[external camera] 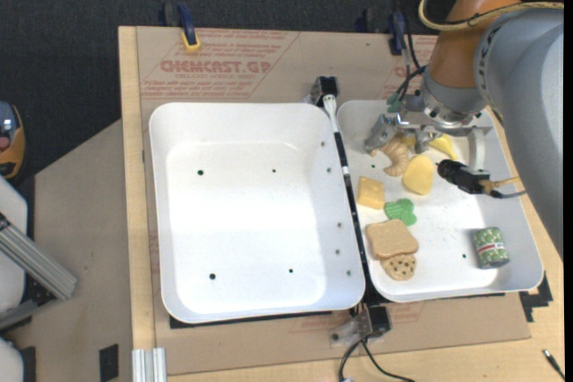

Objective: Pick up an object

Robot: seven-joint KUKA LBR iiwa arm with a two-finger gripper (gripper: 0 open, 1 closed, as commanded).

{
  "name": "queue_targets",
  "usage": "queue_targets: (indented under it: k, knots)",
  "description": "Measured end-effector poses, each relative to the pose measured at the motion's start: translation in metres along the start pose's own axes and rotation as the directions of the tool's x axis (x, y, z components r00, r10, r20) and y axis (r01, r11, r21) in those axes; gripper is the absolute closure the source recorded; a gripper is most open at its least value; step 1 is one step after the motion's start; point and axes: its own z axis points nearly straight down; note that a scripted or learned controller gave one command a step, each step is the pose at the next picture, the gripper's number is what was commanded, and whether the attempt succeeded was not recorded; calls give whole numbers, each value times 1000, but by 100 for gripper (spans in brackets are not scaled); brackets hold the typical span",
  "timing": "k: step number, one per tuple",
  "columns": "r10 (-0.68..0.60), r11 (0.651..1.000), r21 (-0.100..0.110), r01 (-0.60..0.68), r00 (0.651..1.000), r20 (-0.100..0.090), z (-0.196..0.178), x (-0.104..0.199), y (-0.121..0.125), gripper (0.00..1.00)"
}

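Note:
My gripper (392, 137) is down in the far part of the right bin (515, 273), hanging from the grey arm with the orange band. Just in front of it lies a tan, lumpy object (394, 160), touching or nearly touching the gripper. A round yellow piece (418, 176) sits beside that, and a yellow banana-like piece (442, 145) lies to the right under the wrist. Nearer the front are a yellow wedge (371, 191), a green piece (401, 211), a bread slice (391, 238), a cookie (401, 267) and a green can (491, 247).
The left bin (170, 192) lies alongside, its rim meeting the right bin's along a dark strip (345, 179). Blue clamps (186, 24) hold the brown board at the back. The arm's bulk covers the right bin's far right corner.

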Motion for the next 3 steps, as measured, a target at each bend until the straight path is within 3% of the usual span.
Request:
queue_targets:
  k: [1, 2, 3]
  knots:
    - [-1, 1000, -17, 1, 1000, 2, -1, 9, -69, 0]
    - [-6, 1000, -4, 6, 1000, -5, -3, -47, -5, 0]
    - [-6, 1000, 14, 6, 1000, -21, -1, -70, 0, 0]
